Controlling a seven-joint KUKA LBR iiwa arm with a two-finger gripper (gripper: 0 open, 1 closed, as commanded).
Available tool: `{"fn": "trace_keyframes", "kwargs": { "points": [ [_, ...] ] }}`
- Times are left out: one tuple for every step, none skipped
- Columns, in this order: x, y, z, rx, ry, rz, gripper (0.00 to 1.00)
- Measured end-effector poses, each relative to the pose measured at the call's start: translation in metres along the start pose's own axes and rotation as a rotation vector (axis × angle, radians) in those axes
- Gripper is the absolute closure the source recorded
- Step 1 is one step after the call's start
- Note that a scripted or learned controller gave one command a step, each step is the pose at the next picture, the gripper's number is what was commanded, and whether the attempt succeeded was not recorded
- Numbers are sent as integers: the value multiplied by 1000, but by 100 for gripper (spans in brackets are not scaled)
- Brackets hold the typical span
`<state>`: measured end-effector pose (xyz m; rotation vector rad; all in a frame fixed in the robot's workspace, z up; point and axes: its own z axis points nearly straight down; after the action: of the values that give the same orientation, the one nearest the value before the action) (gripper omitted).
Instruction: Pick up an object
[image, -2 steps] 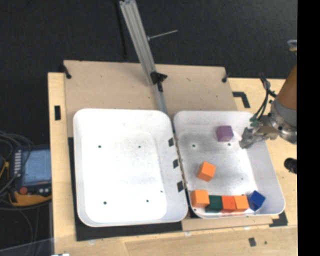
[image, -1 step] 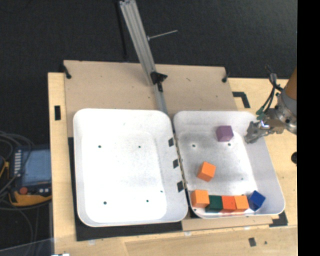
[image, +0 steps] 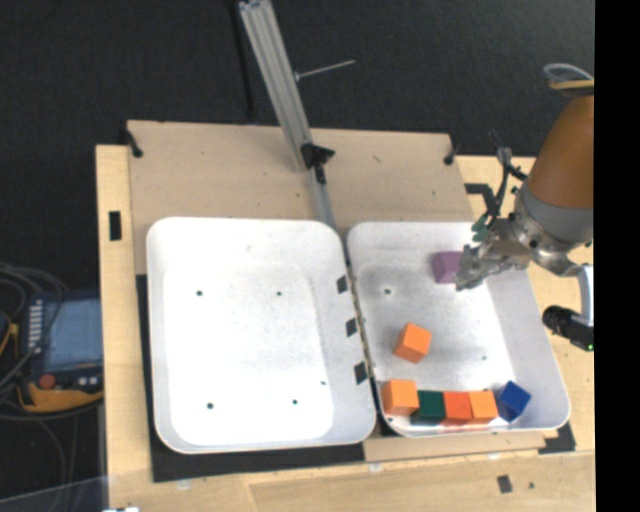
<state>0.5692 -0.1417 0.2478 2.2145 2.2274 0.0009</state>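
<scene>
Gripper (image: 470, 275) hangs low at the upper right of the right bin (image: 530, 330), and whether it is spread or pressed together cannot be told from this slanting view. A purple block (image: 445, 265) sits just beside it, toward nine to ten o'clock, partly hidden by the tool; contact is unclear and nothing is seen pinched. That block looks like the nearest pick. Its long axis cannot be judged. Toward seven o'clock, well apart, an orange cube (image: 412, 342) stands alone mid-bin with open floor on all sides, likely the easier approach. Along the bin's near wall, toward six o'clock, an orange, green, orange, orange and blue row (image: 455, 403) lies packed together against the rim, leaving little side room. The left bin (image: 170, 300) lies at nine o'clock.
</scene>
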Motion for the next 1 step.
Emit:
{"fn": "trace_keyframes", "kwargs": {
  "points": [
    [54, 9, 11, 1, 1, -1, 100]
  ]
}}
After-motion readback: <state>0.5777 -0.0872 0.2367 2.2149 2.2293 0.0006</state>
